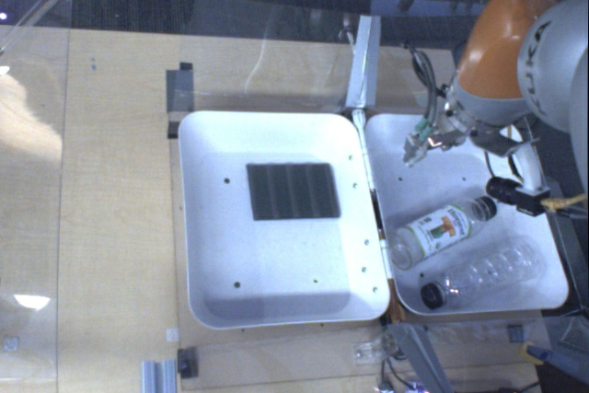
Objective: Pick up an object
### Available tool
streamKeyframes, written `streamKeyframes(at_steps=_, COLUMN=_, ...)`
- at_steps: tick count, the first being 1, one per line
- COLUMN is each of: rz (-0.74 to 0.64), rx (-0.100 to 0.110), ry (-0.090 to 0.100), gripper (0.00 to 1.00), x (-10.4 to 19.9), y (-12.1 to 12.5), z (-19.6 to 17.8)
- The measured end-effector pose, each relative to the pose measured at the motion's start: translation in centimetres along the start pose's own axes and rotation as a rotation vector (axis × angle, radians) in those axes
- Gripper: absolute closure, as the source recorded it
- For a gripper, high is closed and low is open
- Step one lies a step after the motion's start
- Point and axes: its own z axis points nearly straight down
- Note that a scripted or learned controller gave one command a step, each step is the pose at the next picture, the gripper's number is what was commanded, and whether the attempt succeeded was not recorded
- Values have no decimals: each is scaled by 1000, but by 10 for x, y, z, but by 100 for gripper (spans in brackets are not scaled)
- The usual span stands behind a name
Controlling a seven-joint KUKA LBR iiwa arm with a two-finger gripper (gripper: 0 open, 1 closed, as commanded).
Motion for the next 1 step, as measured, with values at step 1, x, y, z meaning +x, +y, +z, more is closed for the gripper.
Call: streamKeyframes(at_steps=1, rz=0, rx=0, ry=0, gripper=0, x=0, y=0, z=0)
